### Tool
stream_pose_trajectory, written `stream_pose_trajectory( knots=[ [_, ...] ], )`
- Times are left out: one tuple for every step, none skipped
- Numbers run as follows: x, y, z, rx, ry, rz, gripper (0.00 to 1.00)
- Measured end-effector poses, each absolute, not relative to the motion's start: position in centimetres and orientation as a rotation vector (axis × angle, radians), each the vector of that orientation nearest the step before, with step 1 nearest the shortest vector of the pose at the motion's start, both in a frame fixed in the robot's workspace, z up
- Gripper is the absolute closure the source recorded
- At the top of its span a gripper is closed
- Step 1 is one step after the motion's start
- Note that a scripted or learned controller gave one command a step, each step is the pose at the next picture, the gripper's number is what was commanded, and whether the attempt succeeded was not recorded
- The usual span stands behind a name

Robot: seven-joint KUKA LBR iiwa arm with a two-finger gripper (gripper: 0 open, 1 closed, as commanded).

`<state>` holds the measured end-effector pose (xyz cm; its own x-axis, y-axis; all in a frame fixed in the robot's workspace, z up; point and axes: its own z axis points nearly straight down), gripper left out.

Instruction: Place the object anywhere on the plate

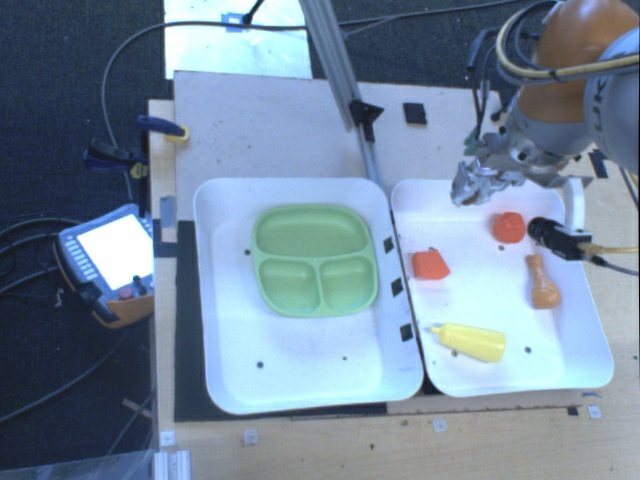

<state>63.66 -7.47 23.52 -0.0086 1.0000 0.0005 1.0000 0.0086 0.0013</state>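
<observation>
A green plate (314, 260) with three compartments lies in the left bin (230, 368). The right bin (560, 363) holds four objects: an orange-red block (430, 265) near its left wall, a small red-orange cup-like piece (508, 227), a tan bottle-shaped piece (542, 284) and a yellow squeeze bottle (472, 341) lying on its side. My gripper (470, 190) hangs over the back left part of the right bin, above and left of the red-orange piece. Nothing shows between its fingers.
A slanted metal pole (335, 53) crosses the bench behind the bins. A small black square (415, 114) lies on the bench. A handheld pendant (108, 263) sits left of the bench, with clamps (150, 133) on the bench's left edge.
</observation>
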Motion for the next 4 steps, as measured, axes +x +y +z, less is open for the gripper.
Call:
stream_pose_trajectory(
  knots=[
    [64.5,-2.8,23.7,2.210,2.231,0.005,1.00],
    [64.0,3.5,22.9,2.209,2.235,0.004,1.00],
    [64.3,9.2,23.7,2.209,2.234,0.008,1.00],
    [64.4,11.8,21.5,2.213,2.230,0.001,1.00]
  ],
)
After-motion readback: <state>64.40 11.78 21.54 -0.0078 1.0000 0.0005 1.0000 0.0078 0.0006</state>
